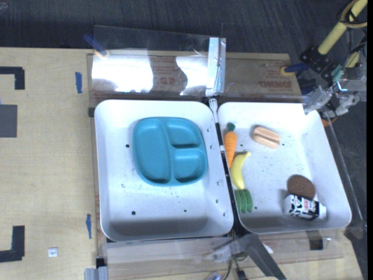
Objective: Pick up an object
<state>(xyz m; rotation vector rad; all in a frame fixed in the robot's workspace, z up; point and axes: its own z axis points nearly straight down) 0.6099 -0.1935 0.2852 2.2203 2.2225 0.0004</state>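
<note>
Counter: pale wooden counter (41, 174), blue tape marks.
Floor: dark grey carpet floor (175, 4) behind.
Jaws: gripper (329, 101) at far right corner; state unreadable.

Both bins (111, 118) were white. The plate (170, 150) was teal blue. The carrot (230, 143) was orange with a green top, the banana (238, 169) yellow, the hot dog (266, 136) tan and pink. The cookie (301, 185) was brown, and the can (303, 207) white with black patches (cow-like).
</note>
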